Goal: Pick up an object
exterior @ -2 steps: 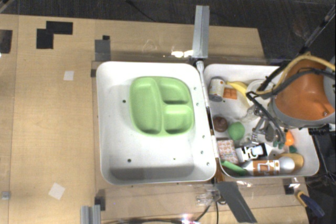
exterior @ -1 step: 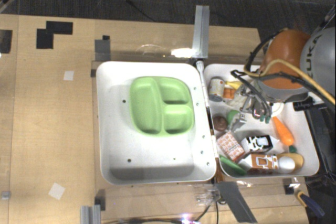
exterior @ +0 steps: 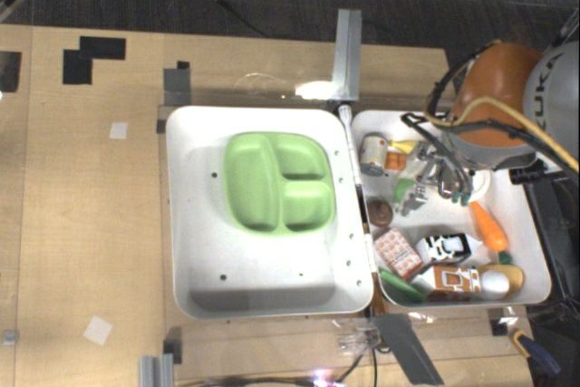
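My gripper hangs over the upper middle of the right bin, below the orange-banded wrist. Under it lies a small green-and-white object; whether the gripper touches it I cannot tell. Close by are a silver can, a small orange pack and a brown round piece. Lower in the bin lie a red-and-white checkered packet, a black-and-white item, an orange carrot, a brown bottle and a green piece.
The left bin holds a green divided plate. A metal post stands behind the divide between the bins. Cables loop around the wrist at the right bin's far side.
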Motion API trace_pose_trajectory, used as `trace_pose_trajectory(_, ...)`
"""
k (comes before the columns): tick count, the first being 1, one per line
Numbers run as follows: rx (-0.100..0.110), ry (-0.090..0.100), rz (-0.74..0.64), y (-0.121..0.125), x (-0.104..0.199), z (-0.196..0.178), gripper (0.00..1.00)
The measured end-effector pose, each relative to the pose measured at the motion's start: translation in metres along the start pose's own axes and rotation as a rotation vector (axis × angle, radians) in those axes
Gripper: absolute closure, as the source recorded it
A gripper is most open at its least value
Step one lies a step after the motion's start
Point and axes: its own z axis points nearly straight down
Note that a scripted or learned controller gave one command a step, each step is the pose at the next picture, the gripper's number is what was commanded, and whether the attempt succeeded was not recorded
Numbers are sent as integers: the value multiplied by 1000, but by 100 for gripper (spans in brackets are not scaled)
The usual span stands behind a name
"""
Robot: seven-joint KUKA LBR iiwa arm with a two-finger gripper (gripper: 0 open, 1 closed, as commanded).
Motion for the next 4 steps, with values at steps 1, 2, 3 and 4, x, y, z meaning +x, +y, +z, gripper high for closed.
trace_pose_trajectory(1, 2, 21, -189, -63, -50, -51, 100)
trace_pose_trajectory(2, 2, 20, -27, -28, -32, -115, 100)
trace_pose_trajectory(3, 1, 27, 20, 26, 20, -105, 100)
trace_pose_trajectory(4, 0, 24, -314, -56, -33, -84, 100)
